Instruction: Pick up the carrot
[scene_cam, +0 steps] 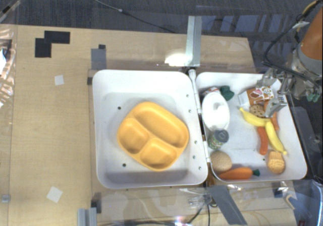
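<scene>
The one camera is fixed above the bench (45, 134) and looks down at a slant. It stands far enough to take both white bins, left bin (101, 119) and right bin (295, 162), whole.

I count two white bins, the left bin (101, 134) and the right bin (298, 167), side by side on my bench. In the left one lies one yellow divided plate (153, 134), with three compartments. In the right one I count two carrots: one carrot (236, 173) along the near edge, a thinner carrot (263, 140) standing lengthwise beside the bananas. Two bananas (266, 126) lie there, crossing. One white lidded container (216, 110), one small can (218, 138), one round brownish roll (220, 161), one tan bumpy piece (275, 161), and what may be one snack packet (259, 95), though it is hard to read. One gripper (277, 100) is mine.
</scene>
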Robot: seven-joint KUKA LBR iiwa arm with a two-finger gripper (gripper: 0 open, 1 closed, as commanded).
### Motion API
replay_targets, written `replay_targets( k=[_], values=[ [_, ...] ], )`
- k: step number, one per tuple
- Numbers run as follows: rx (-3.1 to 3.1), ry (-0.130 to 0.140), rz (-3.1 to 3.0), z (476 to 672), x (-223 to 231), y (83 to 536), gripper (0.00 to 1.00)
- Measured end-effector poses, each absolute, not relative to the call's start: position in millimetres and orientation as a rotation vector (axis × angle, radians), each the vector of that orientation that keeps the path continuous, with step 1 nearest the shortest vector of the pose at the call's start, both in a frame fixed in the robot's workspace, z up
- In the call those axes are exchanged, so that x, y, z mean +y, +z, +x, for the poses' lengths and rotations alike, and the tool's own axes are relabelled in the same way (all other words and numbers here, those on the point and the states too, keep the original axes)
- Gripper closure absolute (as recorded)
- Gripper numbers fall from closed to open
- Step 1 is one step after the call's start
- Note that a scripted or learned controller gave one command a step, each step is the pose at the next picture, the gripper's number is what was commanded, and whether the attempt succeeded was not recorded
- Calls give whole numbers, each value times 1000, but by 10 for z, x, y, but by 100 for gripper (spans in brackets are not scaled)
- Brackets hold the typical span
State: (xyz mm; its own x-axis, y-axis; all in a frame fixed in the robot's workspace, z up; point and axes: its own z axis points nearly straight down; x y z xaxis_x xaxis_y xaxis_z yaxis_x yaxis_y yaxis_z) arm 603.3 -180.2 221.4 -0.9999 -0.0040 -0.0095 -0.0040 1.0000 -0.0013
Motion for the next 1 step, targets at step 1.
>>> replay_targets(
  k=[1],
  values=[
    [3115, -7, -246, 6049, -2018, 900, 0]
  ],
)
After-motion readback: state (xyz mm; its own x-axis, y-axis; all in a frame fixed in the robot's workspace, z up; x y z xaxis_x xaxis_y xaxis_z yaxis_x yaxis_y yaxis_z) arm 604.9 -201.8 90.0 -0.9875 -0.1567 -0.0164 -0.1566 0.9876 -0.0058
